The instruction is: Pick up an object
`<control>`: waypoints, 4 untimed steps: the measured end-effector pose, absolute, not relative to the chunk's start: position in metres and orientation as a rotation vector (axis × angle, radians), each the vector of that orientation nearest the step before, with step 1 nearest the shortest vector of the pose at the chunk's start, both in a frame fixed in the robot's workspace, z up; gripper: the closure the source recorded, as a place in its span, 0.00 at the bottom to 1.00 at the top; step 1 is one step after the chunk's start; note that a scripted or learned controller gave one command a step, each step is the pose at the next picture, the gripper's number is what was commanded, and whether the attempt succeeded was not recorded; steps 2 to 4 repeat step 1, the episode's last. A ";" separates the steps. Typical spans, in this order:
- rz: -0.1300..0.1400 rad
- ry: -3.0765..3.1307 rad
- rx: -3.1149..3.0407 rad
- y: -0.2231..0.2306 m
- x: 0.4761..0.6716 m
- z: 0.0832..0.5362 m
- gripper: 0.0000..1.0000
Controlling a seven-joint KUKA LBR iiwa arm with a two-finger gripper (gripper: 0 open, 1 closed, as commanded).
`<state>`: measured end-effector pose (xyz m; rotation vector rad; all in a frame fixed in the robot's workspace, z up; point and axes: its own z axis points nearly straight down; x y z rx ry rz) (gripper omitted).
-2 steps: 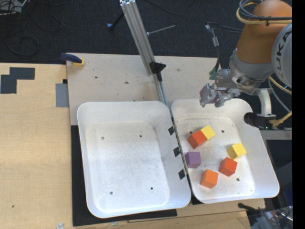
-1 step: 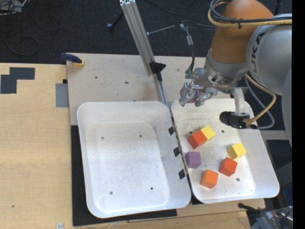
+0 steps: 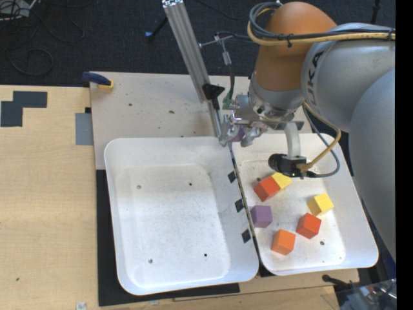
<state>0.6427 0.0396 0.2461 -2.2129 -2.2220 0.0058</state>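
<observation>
My gripper (image 3: 241,133) hangs over the back left corner of the right bin (image 3: 348,254), beside the divide between the two bins. A small purple block (image 3: 246,134) shows between its fingers, and the gripper is shut on it above the bin floor. Loose blocks lie in the right bin: a red block (image 3: 266,189) touching a yellow block (image 3: 282,181), a purple block (image 3: 261,216), another yellow block (image 3: 320,203), a second red block (image 3: 309,225) and an orange block (image 3: 283,241).
The left bin (image 3: 122,173) lies beside the right one. A slanted aluminium bar (image 3: 190,50) rises just left of the gripper. A black connector with cables (image 3: 288,165) hangs under the wrist. A blue and yellow clamp (image 3: 97,79) sits at the bench's back left.
</observation>
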 end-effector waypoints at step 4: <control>0.002 -2.225 -2.214 0.094 0.650 0.249 1.00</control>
